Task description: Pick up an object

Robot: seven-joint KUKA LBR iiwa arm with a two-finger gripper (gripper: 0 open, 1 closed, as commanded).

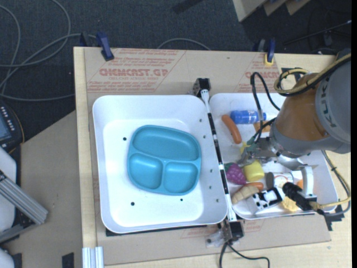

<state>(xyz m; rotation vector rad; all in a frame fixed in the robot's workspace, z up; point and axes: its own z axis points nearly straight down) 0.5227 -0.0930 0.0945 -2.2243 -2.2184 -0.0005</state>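
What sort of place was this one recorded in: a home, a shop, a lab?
Most likely a robotics lab. An industrial arm reaches over a bench with two white bins, one holding a blue divided plate, the other toy food. Clamps pin a cardboard sheet down, and cables trail across dark carpet.

Two white bins sit side by side on a bench. The left bin holds a blue divided plate. The right bin holds small toys — an orange sausage, a blue bottle, purple grapes, a yellow block. A grey arm with an orange band reaches over them from the right.
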